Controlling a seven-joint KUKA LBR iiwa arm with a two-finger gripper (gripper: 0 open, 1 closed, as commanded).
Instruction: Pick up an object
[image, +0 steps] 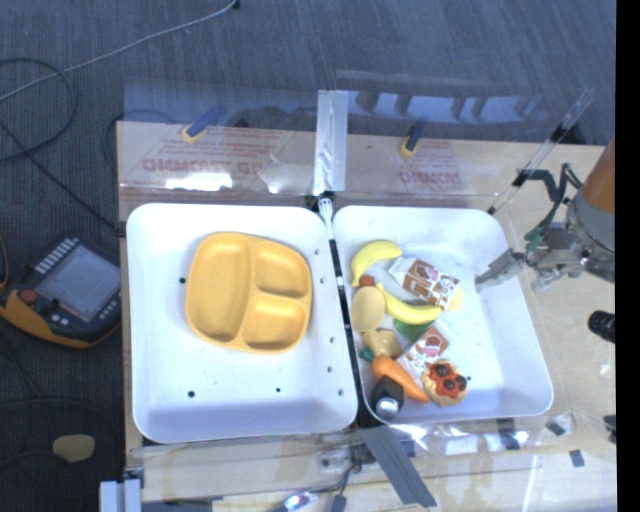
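- Camera view: the gripper (500, 268) hangs over the right bin's (520, 330) right edge; I cannot tell how it is set.
- The toys lie heaped at that bin's left side; the top banana (372, 258) looks easiest, so approach from above.
- The arm is cut off at right; the left bin (160, 400) holds a yellow tray (248, 291).

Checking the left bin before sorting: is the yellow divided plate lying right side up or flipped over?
Right side up: the yellow plate shows its three hollow compartments facing upward.
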